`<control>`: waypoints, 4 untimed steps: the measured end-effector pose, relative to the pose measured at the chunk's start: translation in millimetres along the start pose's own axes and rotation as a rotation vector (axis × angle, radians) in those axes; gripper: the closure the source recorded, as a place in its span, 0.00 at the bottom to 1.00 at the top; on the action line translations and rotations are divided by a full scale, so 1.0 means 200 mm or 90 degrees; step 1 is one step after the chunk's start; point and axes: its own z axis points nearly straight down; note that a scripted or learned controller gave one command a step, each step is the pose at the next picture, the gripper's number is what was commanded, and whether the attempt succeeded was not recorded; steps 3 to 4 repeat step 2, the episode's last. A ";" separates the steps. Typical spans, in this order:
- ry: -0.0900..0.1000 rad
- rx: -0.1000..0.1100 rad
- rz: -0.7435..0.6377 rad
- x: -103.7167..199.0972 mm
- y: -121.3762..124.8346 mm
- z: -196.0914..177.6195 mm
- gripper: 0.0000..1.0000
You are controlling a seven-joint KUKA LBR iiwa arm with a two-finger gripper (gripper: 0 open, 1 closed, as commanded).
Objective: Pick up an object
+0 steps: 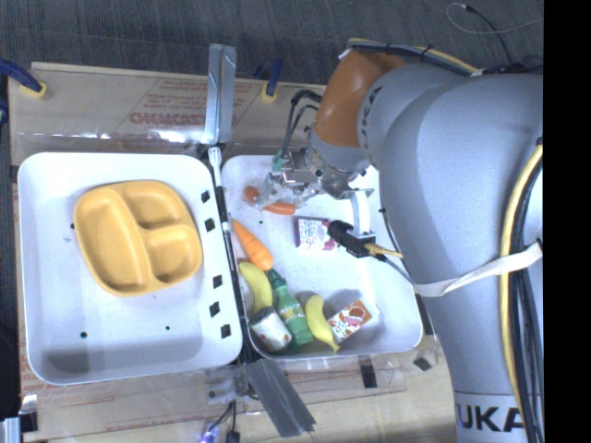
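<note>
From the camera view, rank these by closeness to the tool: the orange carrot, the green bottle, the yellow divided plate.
Measured from the tool:
1. Orange carrot, just below it, by the right bin's left wall.
2. Green bottle, lower in the same bin.
3. Yellow divided plate, in the left bin.

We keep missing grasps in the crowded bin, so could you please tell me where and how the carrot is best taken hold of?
Grip the carrot across its thick middle, coming straight down from above. It lies flat and slanted beside the bin wall, so set the fingers across its narrow width; the banana crowds its lower end.
</note>
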 end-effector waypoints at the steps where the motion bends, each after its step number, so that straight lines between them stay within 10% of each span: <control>1: -0.001 -0.012 0.058 0.19 0.01 -0.51 1.00; 2: -0.001 -0.011 0.058 0.19 0.01 -0.51 0.00; 4: -0.001 -0.011 0.058 0.19 0.01 -0.51 0.00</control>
